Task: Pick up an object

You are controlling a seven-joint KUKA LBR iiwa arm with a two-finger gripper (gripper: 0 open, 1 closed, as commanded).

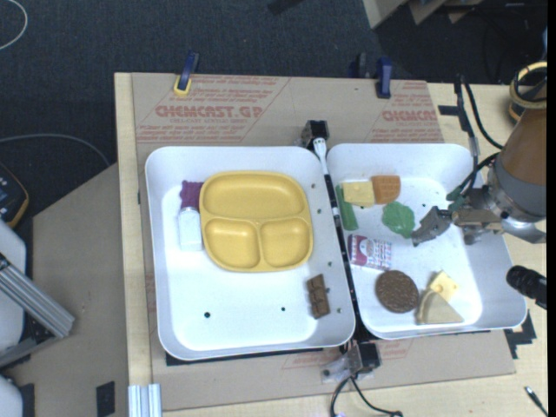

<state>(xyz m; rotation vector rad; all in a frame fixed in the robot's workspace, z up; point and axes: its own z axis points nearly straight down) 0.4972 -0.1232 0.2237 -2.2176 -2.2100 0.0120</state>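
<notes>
In the right bin (486,307), the pincer (432,226) hangs just beside a green rounded piece (399,218); whether it is wide or narrow, I cannot tell.

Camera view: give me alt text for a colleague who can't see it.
The arm's gripper hovers over the right bin, beside a green object and above a brown disc. The left bin holds a yellow divided tray.
</notes>
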